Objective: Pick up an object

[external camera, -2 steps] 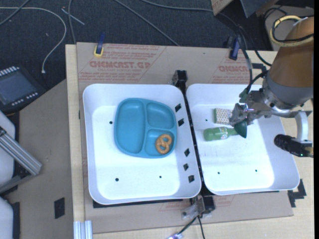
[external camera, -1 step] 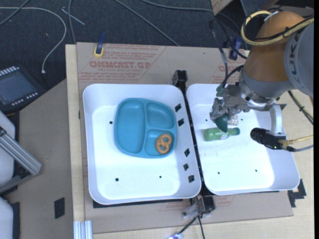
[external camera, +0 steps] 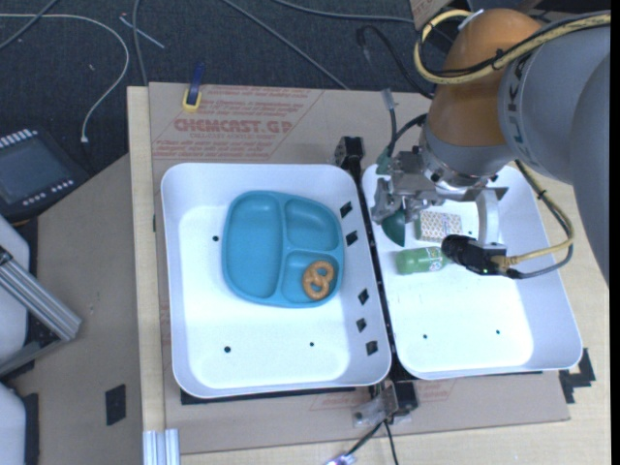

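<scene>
Objects to pick: three small things lie in the right bin (external camera: 542, 347), all close under the claw.
Green object: a pale green, roughly cylindrical piece (external camera: 419, 260) lies on its side on the bin floor, just below the claw in the view and a little toward the arm's side.
Dark teal object: a rounded teal piece (external camera: 394, 229) sits directly beneath the claw, partly covered by it; whether it touches the claw cannot be told.
Patterned packet: a small flat square with a red-dotted pattern (external camera: 439, 225) lies just beside the claw on the arm's side, next to the teal piece.
Claw: the gripper (external camera: 395, 204) hangs low over the upper left corner of the right bin, near the wall shared by the two bins. How far it is open cannot be told, and nothing can be seen clamped in it.
Arm: the grey arm with its orange band (external camera: 475, 76) comes in above and behind the claw.
Left bin: the other white bin (external camera: 194, 347) lies across the dividing wall from the claw.
Blue tray: a blue compartment plate (external camera: 257, 250) rests in the left bin, well apart from the claw.
Pretzel: a pretzel (external camera: 318, 279) lies in the plate's lower compartment on the side nearest the claw.
</scene>
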You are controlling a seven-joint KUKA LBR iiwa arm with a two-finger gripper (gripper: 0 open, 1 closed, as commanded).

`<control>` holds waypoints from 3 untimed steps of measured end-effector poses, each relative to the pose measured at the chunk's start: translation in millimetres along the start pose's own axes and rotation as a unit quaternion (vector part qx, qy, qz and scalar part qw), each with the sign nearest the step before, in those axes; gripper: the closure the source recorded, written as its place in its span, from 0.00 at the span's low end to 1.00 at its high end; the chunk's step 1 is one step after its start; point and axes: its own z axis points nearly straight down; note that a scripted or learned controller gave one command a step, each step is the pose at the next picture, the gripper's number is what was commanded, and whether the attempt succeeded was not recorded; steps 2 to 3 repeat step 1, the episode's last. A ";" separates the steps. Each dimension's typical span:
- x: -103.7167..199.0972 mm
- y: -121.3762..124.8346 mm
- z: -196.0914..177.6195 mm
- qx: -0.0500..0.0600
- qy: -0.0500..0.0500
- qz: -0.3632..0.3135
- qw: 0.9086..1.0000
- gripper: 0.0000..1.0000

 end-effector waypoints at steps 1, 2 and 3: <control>53.4 16.3 -11.8 -0.001 0.001 0.000 1.000 1.00; 53.4 16.3 -11.8 -0.001 0.001 0.000 1.000 1.00; 53.4 16.3 -11.8 -0.001 0.001 0.000 1.000 1.00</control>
